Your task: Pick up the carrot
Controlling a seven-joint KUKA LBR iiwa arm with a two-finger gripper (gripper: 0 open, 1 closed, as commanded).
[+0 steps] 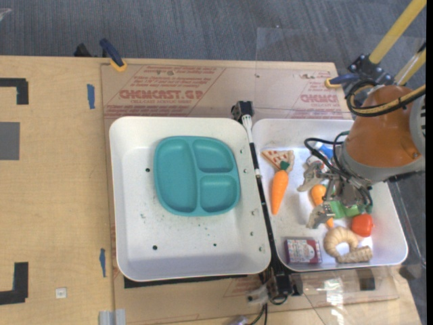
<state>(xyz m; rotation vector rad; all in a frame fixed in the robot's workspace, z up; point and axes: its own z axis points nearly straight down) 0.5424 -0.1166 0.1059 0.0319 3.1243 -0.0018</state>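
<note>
Jaws (331, 198) of the robot hang low over the right bin (392, 249), down among the toy food, and it is too jumbled there to tell if they are wide, narrow or holding something. Nearest the camera, at the bottom of that bin, sits a small red packet (302, 250), and beside it lies a pale curled croissant (346, 242). Just above the croissant is a red tomato (362, 224), with a bit of green (353, 208) next to it. A small orange piece (317, 195) sits right by the metal jaws. To the left of the jaws, a little apart from them, lies the carrot (279, 190). It is orange with a green top, and it lies flat on the white floor of the right bin, near the wall between the two bins, with its thin end pointing toward the camera. Nothing is touching it. Just past its green top is a pizza slice (277, 157). The arm's big orange band (382, 131) rises above the jaws on the right side. The left bin (128, 202) sits right beside the right one, and a teal plate (197, 175) with three sections lies in the middle of it. Both bins rest on a brown counter (54, 181) with sheets of cardboard (162, 90) under them. Farther back, past the counter's edge, is grey floor (203, 12).
</note>
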